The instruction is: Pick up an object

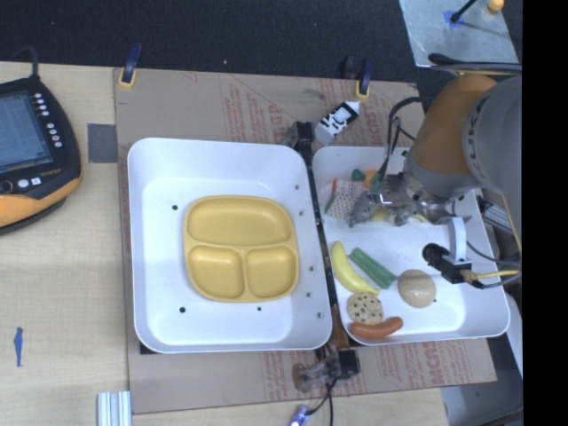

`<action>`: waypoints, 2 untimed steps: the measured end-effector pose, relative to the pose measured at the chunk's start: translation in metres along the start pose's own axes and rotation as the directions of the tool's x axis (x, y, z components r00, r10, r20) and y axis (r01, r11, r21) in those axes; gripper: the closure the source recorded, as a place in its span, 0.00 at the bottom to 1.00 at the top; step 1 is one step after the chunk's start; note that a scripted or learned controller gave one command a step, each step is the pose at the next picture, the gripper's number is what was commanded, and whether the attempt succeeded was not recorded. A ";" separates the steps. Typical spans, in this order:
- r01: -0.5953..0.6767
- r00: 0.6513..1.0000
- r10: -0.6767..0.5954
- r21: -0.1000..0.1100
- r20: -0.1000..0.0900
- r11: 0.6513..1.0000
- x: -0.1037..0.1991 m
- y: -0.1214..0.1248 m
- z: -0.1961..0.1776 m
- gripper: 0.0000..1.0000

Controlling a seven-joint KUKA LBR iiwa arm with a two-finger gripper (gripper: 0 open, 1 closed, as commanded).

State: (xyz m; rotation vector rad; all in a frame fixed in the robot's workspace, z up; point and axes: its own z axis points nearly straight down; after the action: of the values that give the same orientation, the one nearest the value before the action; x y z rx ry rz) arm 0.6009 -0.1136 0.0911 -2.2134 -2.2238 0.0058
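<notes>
The right bin (479,322) holds several toy foods: a yellow banana (348,268), a green stick (371,267), a round cookie (365,308), a tan bread roll (416,288), a red sausage (376,329), and a green and white piece (341,201) near the bin's back left. My gripper (373,204) hangs low over the bin's back half, beside that green and white piece and just behind the banana. The grey arm with its orange band (453,131) reaches in from the right and covers the bin's back right part.
The left bin (160,171) carries a yellow three-compartment tray (241,247). A black and orange pendant (31,149) lies at the bench's left edge. A small black and white object (337,121) sits behind the bins. Clamps (363,76) hold the cardboard mat.
</notes>
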 end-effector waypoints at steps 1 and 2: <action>0.014 1.000 -0.012 0.081 -0.024 0.997 -0.022 0.039 0.006 0.00; 0.003 1.000 -0.003 0.050 -0.011 0.999 -0.062 0.044 -0.031 0.00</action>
State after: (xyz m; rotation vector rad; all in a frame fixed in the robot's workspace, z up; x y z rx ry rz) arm 0.6455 -0.1757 0.1219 -2.1799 -2.1963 0.0480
